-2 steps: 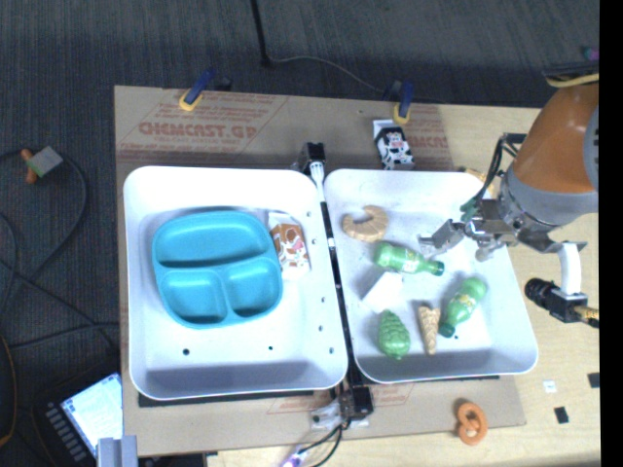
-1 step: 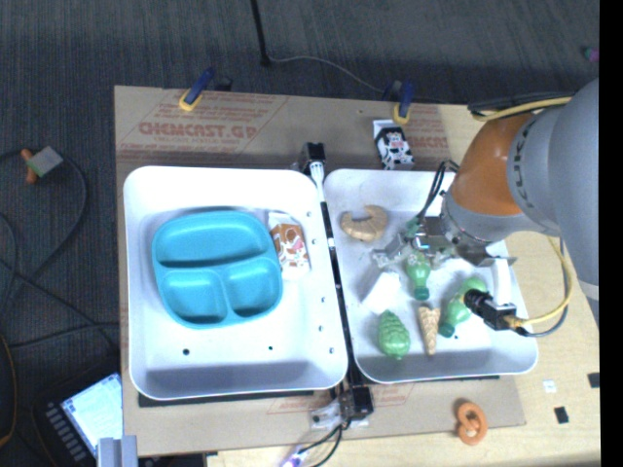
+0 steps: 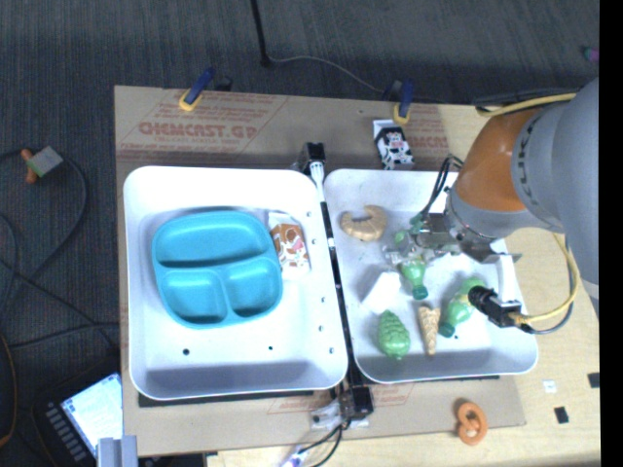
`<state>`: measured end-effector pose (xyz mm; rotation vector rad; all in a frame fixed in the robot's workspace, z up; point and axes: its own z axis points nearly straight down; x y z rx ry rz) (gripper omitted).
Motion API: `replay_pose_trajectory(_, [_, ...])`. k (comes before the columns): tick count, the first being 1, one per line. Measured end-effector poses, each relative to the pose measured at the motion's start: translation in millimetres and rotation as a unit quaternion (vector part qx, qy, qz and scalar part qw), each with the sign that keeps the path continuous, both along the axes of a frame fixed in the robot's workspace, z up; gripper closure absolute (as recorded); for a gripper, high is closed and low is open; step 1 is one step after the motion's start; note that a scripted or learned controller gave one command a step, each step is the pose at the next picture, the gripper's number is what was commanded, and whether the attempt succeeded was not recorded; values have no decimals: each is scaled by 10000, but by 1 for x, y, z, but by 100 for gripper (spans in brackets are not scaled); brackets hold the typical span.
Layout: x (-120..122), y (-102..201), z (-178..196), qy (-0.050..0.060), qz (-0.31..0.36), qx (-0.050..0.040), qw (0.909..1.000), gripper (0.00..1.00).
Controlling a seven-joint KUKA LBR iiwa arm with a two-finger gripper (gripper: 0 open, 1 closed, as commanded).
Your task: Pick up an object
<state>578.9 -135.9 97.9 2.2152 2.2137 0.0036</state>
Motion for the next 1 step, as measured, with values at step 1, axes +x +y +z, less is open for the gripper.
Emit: replay_pose_trajectory(1, [-27, 62, 87, 40, 13, 27, 10000, 100])
